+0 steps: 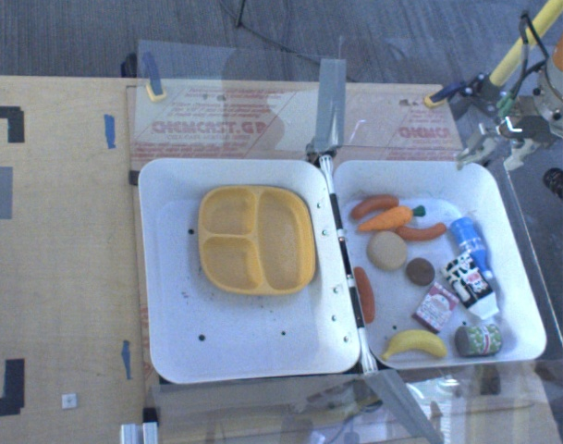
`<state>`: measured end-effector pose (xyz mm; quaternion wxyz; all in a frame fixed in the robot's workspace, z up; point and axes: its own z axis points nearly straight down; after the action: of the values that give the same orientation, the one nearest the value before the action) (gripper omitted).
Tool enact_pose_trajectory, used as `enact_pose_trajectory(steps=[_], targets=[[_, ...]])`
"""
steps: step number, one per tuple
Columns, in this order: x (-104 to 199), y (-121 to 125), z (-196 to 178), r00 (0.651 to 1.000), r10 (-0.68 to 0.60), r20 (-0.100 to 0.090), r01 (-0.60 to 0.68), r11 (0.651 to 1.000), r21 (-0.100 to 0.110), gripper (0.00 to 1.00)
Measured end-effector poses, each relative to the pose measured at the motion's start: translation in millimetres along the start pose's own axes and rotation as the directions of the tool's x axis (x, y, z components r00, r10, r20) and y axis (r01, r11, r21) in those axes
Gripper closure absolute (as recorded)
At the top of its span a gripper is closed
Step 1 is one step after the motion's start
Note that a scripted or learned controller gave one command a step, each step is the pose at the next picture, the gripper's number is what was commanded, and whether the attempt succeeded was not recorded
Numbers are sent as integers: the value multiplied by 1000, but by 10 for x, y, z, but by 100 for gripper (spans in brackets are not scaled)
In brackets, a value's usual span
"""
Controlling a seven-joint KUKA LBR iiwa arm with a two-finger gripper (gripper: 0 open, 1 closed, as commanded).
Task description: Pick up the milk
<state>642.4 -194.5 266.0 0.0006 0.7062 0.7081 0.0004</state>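
The milk (469, 277) is a small carton with black and white cow patches, lying near the right wall of the right bin (514, 248). A blue bottle (465, 234) lies just behind it, touching or nearly so. My gripper (492, 153) hangs over the far right corner of that bin, well behind the milk and apart from it. Its two fingers are spread open with nothing between them.
The right bin also holds a carrot (388, 218), sausages (374, 204), a beige round piece (387, 251), a brown disc (420, 271), a pink carton (435, 308), a banana (414, 344) and a green can (478, 339). A yellow divided plate (257, 240) sits in the left bin (170, 322).
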Motion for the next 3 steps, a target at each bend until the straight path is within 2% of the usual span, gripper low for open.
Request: enact_pose_trajectory(steps=[1,2,3], targets=[[127,-518,1449,996,-92,-1,92,996,0,0],[-55,-1271,1532,953,-303,-4,303,953,-1,0],[-106,-1235,1371,955,-298,9,298,955,-13,100]])
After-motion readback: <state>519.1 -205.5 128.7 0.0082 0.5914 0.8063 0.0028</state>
